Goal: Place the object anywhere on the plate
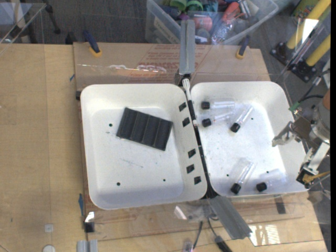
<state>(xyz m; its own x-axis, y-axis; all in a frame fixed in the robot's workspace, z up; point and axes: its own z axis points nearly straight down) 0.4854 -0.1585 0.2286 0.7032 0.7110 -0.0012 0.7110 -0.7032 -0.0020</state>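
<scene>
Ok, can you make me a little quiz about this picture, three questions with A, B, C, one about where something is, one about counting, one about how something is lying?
1. Where is the dark ribbed plate?
A. in the left bin
B. in the right bin
C. on the wooden bench

2. How many clear tubes with black caps are in the right bin?
A. two
B. five
C. nine

3. How are the tubes placed?
A. standing upright
B. lying on their sides
C. stacked in a tower

Answers:
1. A, it lies on the floor of the left bin.
2. B, three near the top, two near the bottom.
3. B, each one lies flat on the bin floor.
</scene>
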